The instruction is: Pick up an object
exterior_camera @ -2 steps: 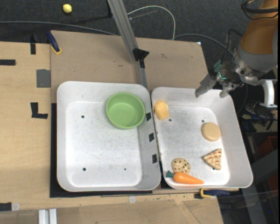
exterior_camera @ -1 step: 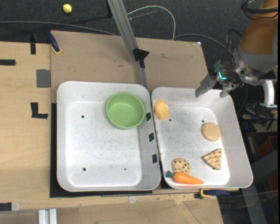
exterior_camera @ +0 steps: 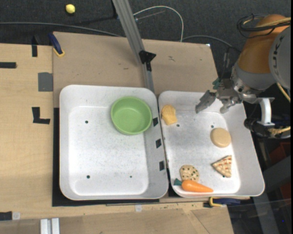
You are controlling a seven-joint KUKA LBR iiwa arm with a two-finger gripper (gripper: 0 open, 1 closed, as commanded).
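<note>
My gripper (exterior_camera: 214,106) hangs over the far end of the right bin (exterior_camera: 195,99), its two fingers spread apart and nothing between them. Below it in that bin lie a round tan bun (exterior_camera: 220,137), a pizza slice (exterior_camera: 223,165), a cookie (exterior_camera: 188,172) and an orange carrot (exterior_camera: 197,186) at the near edge. A yellow corn piece (exterior_camera: 169,115) rests at the bin's far left, to the left of the gripper. A green bowl (exterior_camera: 131,115) sits in the left bin (exterior_camera: 88,145) near its far right corner.
A slanted grey pole (exterior_camera: 129,26) crosses the bench behind the bins down to a black clamp (exterior_camera: 146,57). Cables run over the dark floor at the back. A small yellow ball (exterior_camera: 70,8) lies on the floor far left.
</note>
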